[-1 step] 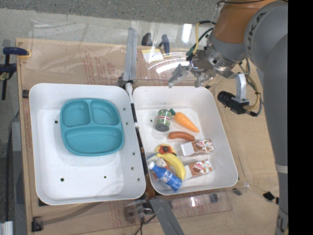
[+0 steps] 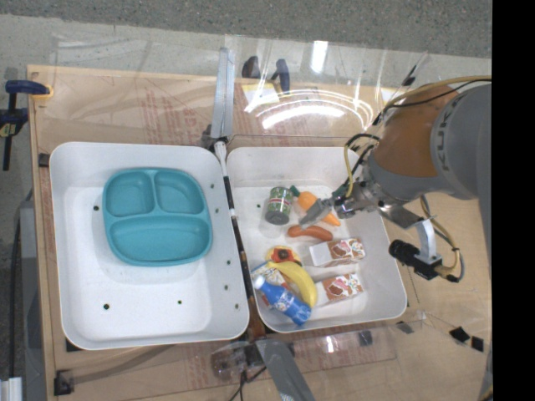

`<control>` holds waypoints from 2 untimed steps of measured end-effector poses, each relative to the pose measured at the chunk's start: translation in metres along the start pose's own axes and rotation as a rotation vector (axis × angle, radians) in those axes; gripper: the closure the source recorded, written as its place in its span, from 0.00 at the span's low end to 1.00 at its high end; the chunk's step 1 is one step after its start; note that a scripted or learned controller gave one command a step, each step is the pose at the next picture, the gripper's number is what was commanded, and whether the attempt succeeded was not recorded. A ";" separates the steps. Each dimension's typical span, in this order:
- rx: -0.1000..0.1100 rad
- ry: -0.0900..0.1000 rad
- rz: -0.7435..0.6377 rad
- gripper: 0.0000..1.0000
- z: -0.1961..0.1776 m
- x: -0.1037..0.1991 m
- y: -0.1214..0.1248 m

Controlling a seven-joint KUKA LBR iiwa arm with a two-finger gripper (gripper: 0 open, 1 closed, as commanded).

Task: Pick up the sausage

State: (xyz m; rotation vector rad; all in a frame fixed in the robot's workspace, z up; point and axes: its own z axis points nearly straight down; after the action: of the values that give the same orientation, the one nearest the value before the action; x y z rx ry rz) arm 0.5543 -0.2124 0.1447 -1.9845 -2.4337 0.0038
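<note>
Foremost sat a blue bottle (image 2: 282, 302) with banana (image 2: 299, 279) in the right bin (image 2: 386, 306), left of them a teal tray (image 2: 156, 215); rightward, can (image 2: 279, 205), then sausage (image 2: 310, 232) lying loose beneath the gripper (image 2: 318, 214), seemingly poised to descend, jaws' state unclear.

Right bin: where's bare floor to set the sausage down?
Bare floor runs along the right bin's far wall, above the can and carrot. The near half is crowded: sausage, banana, two cartons. Claw hovers at the carrot.
</note>
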 end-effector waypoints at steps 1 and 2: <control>-0.001 0.000 -0.121 0.00 0.058 -0.021 -0.011; -0.002 -0.003 -0.122 1.00 0.046 -0.023 -0.012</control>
State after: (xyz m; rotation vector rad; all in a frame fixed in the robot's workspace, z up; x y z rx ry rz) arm 0.5471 -0.2378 0.0987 -1.8347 -2.5523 0.0046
